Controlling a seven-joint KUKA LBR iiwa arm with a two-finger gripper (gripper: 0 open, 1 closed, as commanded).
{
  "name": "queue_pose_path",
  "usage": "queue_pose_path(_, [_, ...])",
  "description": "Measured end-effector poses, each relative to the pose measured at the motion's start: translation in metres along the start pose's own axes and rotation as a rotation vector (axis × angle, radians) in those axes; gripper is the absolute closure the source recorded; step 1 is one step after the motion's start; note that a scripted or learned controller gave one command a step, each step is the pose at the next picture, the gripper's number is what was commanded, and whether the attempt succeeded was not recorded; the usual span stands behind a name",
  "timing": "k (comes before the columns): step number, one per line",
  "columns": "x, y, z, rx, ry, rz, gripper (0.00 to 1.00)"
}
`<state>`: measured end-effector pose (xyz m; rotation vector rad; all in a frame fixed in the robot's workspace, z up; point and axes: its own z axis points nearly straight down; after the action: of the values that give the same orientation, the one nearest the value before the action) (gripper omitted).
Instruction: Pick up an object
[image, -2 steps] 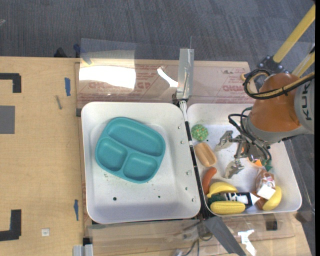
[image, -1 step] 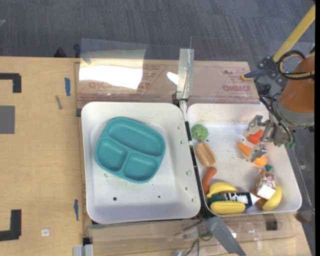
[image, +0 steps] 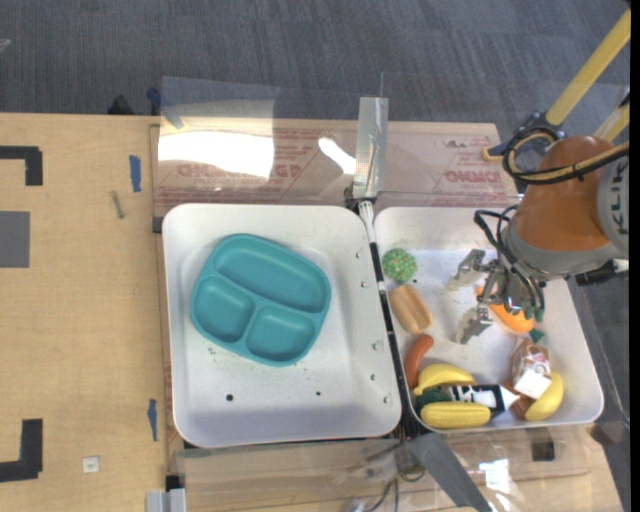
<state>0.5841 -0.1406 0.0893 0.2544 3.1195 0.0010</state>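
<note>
The end effector (image: 478, 295) hangs over the right bin (image: 580, 340), near the middle of its far half, with its two metal fingers (image: 470, 266) spread apart and nothing visible between them. Just beside the fingers, toward the bin's right wall, lies an orange object (image: 515, 318), partly hidden under the wrist; it is the closest candidate, though whether the fingers touch it cannot be told.

It looks like a small plastic toy food piece, so it is probably light and rigid, with a smooth skin that could slip out of a shallow pinch. A grip across its narrow width, near the middle, seems the safest choice.

The other pieces sit along the bin's left wall and near edge: a green ball (image: 399, 264) by the far left corner, a tan bread roll (image: 410, 307) below it, a red sausage (image: 418, 357), then yellow bananas (image: 443, 378) and a corn cob (image: 455, 414) crowded at the near left corner, with a wrapped item (image: 530, 368) and another yellow piece (image: 545, 398) toward the near right corner. The crowded ones would likely be awkward to separate.

The left bin (image: 190, 380) carries a teal divided plate (image: 260, 298).
</note>
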Motion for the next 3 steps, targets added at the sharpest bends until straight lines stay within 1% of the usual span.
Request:
queue_pose_path(1, [-0.004,0.000,-0.014,0.001,-0.014,-0.002,1.00])
queue_pose_path(2, [-0.006,0.013,-0.001,0.003,-0.001,0.004,1.00])
queue_pose_path(3, [-0.038,0.011,0.000,0.002,-0.002,-0.030,1.00])
